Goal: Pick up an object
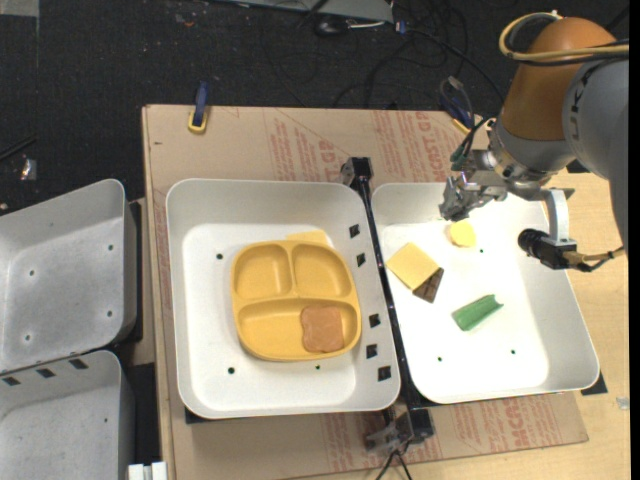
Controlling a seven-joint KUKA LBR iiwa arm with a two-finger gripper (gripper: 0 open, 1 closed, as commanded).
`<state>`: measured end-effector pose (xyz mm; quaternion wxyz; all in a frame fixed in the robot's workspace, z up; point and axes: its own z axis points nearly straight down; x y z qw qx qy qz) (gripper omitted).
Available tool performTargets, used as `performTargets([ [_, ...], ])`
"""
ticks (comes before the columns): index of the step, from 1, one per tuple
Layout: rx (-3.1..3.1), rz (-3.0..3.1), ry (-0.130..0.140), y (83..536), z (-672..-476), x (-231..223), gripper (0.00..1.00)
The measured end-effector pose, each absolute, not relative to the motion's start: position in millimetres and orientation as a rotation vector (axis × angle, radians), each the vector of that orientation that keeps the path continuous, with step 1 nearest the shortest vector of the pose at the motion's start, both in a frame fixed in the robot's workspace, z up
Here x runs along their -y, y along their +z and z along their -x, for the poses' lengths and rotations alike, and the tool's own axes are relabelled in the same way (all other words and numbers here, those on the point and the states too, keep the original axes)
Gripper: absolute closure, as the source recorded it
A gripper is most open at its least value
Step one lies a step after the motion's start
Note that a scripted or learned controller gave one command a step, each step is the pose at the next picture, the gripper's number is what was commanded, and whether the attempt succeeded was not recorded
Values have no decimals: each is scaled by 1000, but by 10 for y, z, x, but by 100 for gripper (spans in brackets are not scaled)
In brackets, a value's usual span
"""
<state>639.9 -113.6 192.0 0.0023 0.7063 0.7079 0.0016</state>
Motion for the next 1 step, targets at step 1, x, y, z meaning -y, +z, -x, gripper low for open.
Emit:
performTargets([
  [1,-2221,-2214,6,2402,-6413,1137,100],
])
